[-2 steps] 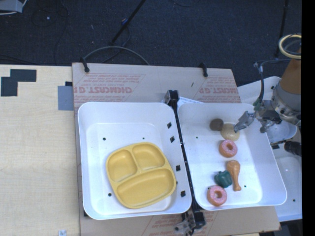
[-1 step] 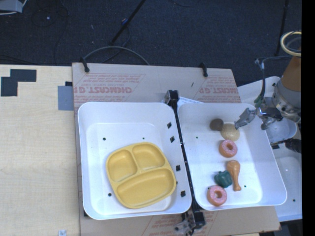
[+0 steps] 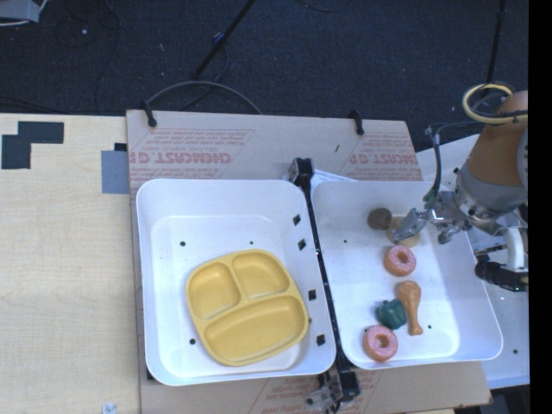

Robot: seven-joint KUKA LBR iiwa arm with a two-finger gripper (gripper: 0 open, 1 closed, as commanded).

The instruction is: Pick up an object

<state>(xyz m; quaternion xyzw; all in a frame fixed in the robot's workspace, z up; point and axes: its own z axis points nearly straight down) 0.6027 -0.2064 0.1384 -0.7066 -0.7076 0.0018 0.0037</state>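
Observation:
The right bin (image 3: pixel 470 339) holds several toy foods. A brown round piece (image 3: pixel 379 219) lies near its back. A pink donut (image 3: pixel 399 260) sits mid-bin, with an orange drumstick (image 3: pixel 410 305) and a green piece (image 3: pixel 391 314) below it. A second pink donut (image 3: pixel 379 342) rests near the front wall. My gripper (image 3: pixel 417 223) reaches in from the right, low over the bin's back right part. Its tip is beside a small tan piece (image 3: pixel 404 235), just right of the brown piece and above the upper donut. Nothing is visibly lifted.
The left bin (image 3: pixel 164 231) holds a yellow divided plate (image 3: pixel 247 305). A black divider (image 3: pixel 312 257) runs between the bins. Cardboard (image 3: pixel 259 149) lies under them, with wooden bench (image 3: pixel 60 266) to the left. The grey arm with its orange band (image 3: pixel 498 158) stands over the bin's right rim.

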